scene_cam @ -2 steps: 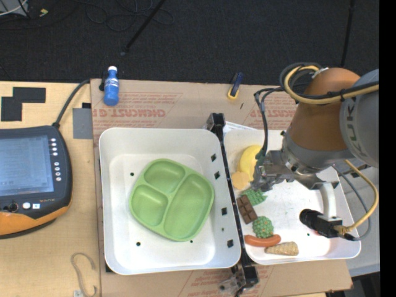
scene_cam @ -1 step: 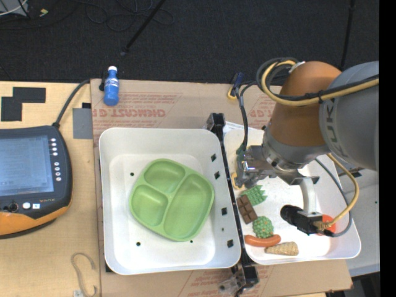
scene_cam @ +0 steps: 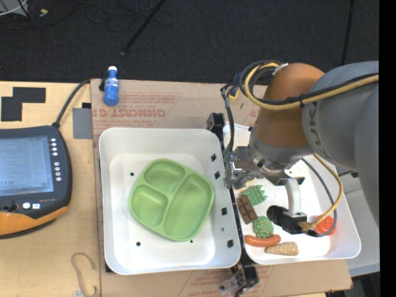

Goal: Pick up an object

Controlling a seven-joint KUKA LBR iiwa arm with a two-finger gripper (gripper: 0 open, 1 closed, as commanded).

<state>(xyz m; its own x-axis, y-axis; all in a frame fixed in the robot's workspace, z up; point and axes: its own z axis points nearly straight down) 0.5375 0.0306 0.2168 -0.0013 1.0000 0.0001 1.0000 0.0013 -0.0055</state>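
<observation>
The hand [scene_cam: 234, 176] hangs low over the right bin [scene_cam: 346, 243], close against the bin's left wall, with the bulky wrist covering most of it; whether it is wide or narrow cannot be told from here.

The small things lie in a tight cluster in the left half of that bin, towards the table's near edge. A green leafy piece [scene_cam: 254, 195] is just beside the hand on its near side. A brown ridged bar [scene_cam: 247, 211] touches or almost touches that piece, and beyond it come a round green knobbly piece [scene_cam: 263, 226], a red sausage shape [scene_cam: 262, 241] and a pale cone [scene_cam: 281, 249].

The leafy piece looks the likeliest target. To take it cleanly, the hand should probably shift a little away from the wall and towards the near edge, so it centres on that one piece. It should then come straight down, so the bar is not nudged or caught with it. The left bin [scene_cam: 117, 252] carries a green divided plate [scene_cam: 172, 198], well apart from all this
</observation>
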